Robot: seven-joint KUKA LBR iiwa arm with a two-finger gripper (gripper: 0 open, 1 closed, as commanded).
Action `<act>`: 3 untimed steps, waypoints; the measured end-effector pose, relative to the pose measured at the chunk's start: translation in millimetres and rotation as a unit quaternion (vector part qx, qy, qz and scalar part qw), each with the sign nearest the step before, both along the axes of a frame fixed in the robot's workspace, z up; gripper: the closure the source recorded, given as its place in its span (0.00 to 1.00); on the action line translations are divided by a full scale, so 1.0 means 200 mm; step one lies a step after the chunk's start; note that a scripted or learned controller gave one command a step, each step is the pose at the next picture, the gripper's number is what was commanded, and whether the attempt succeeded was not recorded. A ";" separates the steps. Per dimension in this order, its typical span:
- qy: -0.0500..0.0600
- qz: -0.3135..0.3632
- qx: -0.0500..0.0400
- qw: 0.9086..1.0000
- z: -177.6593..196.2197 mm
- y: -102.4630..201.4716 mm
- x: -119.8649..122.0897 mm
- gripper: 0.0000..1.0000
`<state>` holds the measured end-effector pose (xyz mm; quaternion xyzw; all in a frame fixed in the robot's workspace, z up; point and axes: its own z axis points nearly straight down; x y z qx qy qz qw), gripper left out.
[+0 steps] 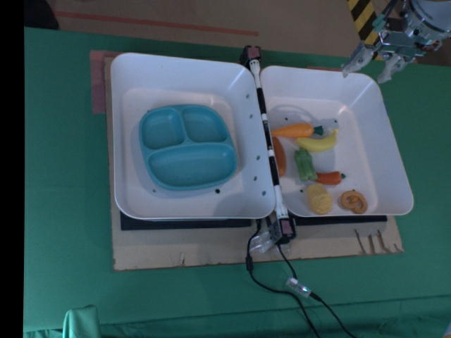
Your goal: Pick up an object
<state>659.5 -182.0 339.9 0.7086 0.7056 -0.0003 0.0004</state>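
Toy food fills the right bin (384,129), and none of it is between the gripper's fingers. A carrot (294,130) lies near the bin's middle, pointing left, with a yellow banana (317,144) just below it and to the right. An orange oblong piece (280,155) rests along the bin's left wall, close to the divider. Beside it sits a green pepper-like piece (305,165), and just right of that a small red-orange chili (328,178) with a dark stem. Near the front wall lie a yellow corn-like lump (320,199) and, to its right, a brown pretzel-shaped piece (353,201); the two are close but apart.

The left bin (127,83) holds a teal divided plate (187,147) with three compartments, two small ones at the back and a long one at the front. All three compartments look bare.

A black and white rail (266,136) runs between the two bins, with a cable (282,273) trailing from its near end across the green cloth (63,189). The bins rest on a sheet of cardboard (176,255).

The gripper (372,64) hangs above the right bin's far right corner, well apart from the food. Its two fingers are spread, pointing downward, with nothing between them.
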 end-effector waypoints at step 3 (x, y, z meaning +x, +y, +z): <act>-0.009 0.001 -0.003 1.000 -0.77 0.39 -0.09 0.00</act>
